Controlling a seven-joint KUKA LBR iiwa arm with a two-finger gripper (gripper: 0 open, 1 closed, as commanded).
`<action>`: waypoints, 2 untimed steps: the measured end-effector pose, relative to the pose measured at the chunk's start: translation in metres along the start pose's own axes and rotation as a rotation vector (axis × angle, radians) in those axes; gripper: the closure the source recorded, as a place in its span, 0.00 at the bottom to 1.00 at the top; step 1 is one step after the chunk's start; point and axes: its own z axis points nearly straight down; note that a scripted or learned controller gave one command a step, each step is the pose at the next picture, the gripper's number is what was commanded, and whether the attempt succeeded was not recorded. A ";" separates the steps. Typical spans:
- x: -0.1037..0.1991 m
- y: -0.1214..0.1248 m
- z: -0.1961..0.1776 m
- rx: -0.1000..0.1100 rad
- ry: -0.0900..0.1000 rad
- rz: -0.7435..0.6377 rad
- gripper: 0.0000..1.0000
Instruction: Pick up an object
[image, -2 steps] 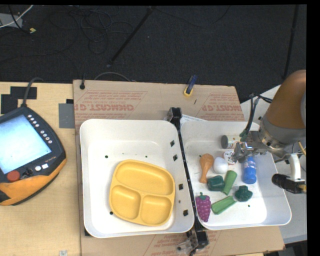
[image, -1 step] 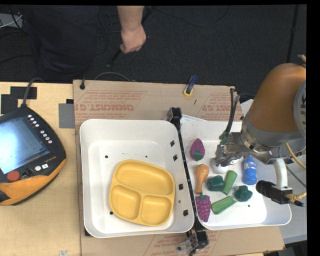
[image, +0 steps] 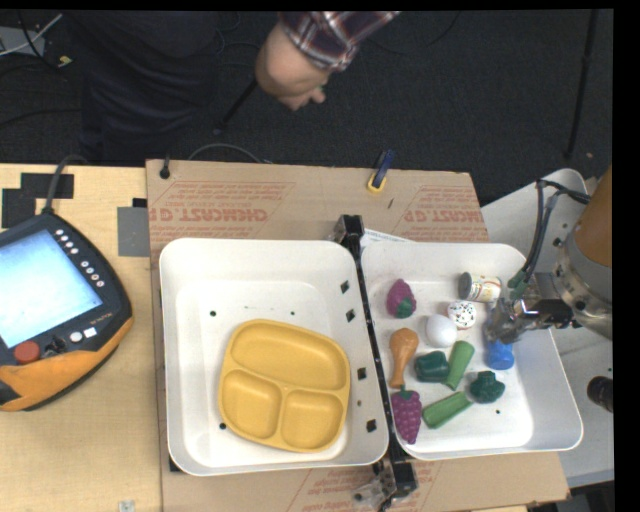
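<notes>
The right bin (image: 545, 425) holds several toy foods. Among them are a purple berry (image: 401, 297), a tan drumstick (image: 402, 352), a white egg (image: 440, 329), a spotted white piece (image: 462, 315) and a small pale can (image: 483, 289). There are also green pieces (image: 446, 408), a dark green piece (image: 487, 386), purple grapes (image: 406, 415) and a blue object (image: 499, 355). My gripper (image: 504, 325) hangs low at the bin's right side, just above the blue object and right of the spotted piece. Whether it touches the blue object is unclear.
The left bin (image: 190, 270) holds a yellow divided plate (image: 284, 384). A teach pendant (image: 55, 300) lies on the bench at the far left. A person's hand (image: 295, 70) hovers beyond the bins at the top. A cardboard sheet (image: 300, 205) lies under both bins.
</notes>
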 end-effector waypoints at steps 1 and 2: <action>-0.035 -0.002 0.192 0.016 0.004 -0.002 1.00; 0.045 0.003 0.066 -0.007 0.005 -0.013 1.00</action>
